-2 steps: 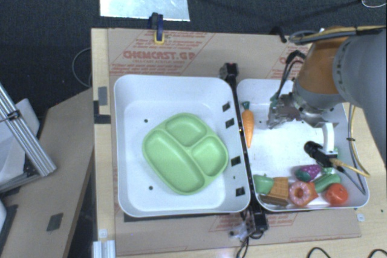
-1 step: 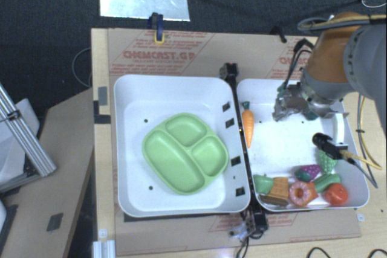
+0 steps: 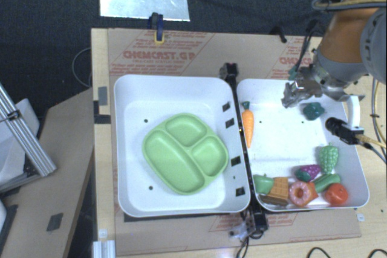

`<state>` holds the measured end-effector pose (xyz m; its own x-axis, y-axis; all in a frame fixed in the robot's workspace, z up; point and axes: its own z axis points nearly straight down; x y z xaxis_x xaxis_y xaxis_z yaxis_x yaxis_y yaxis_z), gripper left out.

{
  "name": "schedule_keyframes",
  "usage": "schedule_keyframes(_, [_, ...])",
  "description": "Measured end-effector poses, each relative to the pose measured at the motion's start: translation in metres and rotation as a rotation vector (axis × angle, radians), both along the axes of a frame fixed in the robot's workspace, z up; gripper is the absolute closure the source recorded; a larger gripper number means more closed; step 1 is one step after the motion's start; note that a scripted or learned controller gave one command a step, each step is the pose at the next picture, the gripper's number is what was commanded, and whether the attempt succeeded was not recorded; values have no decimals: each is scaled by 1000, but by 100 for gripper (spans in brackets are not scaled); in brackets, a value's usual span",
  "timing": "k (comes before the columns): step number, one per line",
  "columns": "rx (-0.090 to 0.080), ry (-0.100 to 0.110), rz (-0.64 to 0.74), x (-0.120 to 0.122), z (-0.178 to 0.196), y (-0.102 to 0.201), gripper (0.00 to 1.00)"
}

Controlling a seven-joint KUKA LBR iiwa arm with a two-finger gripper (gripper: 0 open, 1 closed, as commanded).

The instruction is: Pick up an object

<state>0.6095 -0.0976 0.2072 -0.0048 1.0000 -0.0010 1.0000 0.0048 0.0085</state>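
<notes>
Your gripper (image 3: 294,94) hangs over the far part of the right bin (image 3: 272,148); you cannot tell from here how its jaws stand. A dark green toy (image 3: 312,110) lies just beside it, toward the bin's right wall. A toy carrot (image 3: 247,122) rests along the left wall. At the near edge you have a doughnut (image 3: 299,193), tomato (image 3: 336,193), green grapes (image 3: 328,158) and waffle (image 3: 279,190). The left bin (image 3: 139,99) holds a green divided plate (image 3: 184,153). Both bins sit on a wooden bench (image 3: 181,54).
</notes>
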Motion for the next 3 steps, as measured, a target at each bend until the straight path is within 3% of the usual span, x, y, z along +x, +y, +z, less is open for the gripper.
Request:
schedule_keyframes(1, [1, 5, 1, 1, 19, 0, 100])
schedule_keyframes(2, [1, 4, 3, 36, 11, 32, 100])
schedule_keyframes(3, [0, 8, -4, 25, 8, 28, 100])
